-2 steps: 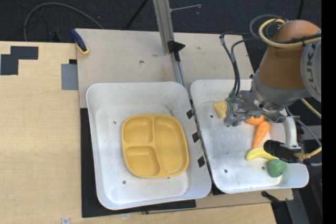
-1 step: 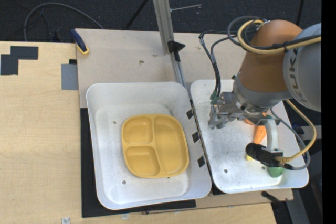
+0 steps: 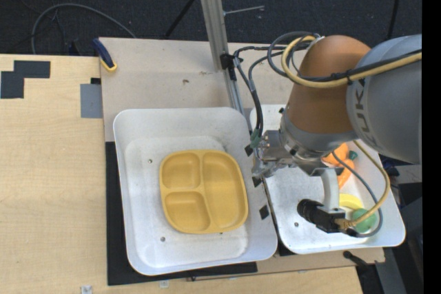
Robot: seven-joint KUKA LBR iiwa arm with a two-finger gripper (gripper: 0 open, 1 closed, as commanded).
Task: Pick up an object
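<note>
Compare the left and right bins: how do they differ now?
The left bin holds one yellow divided plate, lying flat; the right bin holds small orange, yellow and green pieces along its right side. The left bin is in open view; the arm hangs over the right bin and hides part of it. Both are shallow and white.

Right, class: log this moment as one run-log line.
arm: over right bin | left bin: yellow divided plate | right bin: orange item, yellow item, partly hidden | held: cannot tell
</note>
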